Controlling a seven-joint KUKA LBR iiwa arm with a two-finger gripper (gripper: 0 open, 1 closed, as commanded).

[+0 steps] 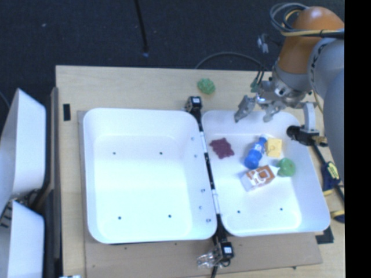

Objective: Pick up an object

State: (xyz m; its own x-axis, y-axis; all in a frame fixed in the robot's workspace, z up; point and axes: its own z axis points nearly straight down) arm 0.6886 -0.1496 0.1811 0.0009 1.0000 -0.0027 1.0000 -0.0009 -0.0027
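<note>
Gripper (255, 110), jaws spread and holding nothing, hangs over the right bin (290, 216) far edge; judged best to descend squarely onto the isolated maroon object (221, 148).

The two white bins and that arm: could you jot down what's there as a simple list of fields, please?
left bin: white, shallow
right bin: holds five small things
maroon piece: nearest the divide between the bins
blue object: middle of the cluster
yellow block: touching the blue object's right side
green object: right end of the cluster
orange and white packet: just below the blue object
green ball: on the bench, behind the bins
gripper: fingers spread, above the right bin's back edge, holding nothing
</note>
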